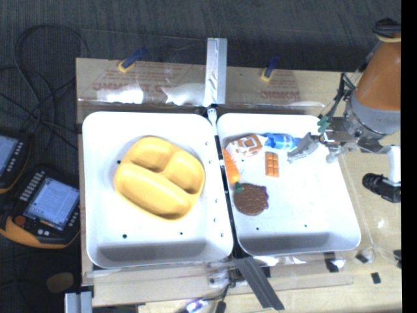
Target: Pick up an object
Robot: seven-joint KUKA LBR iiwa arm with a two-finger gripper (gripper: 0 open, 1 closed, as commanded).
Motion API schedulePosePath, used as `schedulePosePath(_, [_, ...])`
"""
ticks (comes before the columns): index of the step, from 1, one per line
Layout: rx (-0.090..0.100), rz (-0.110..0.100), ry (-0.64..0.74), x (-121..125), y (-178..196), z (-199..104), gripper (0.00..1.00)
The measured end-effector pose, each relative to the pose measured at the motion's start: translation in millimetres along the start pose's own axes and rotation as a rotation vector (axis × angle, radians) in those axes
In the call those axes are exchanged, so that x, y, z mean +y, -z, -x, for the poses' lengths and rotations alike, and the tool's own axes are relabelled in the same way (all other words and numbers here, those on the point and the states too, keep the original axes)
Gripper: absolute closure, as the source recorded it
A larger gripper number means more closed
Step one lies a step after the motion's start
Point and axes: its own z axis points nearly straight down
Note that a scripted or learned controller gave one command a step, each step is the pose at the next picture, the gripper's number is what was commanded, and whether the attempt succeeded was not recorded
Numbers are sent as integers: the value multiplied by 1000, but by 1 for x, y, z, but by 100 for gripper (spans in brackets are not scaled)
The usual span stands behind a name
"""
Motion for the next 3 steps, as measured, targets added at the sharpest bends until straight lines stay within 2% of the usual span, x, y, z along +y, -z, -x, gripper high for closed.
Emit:
schedulePosePath(1, [0,1,258,32,-116,-22,0])
schedulePosePath(2, [-5,10,302,58,-164,-11,0])
schedulePosePath(3, [-4,14,301,59,-154,-11,100])
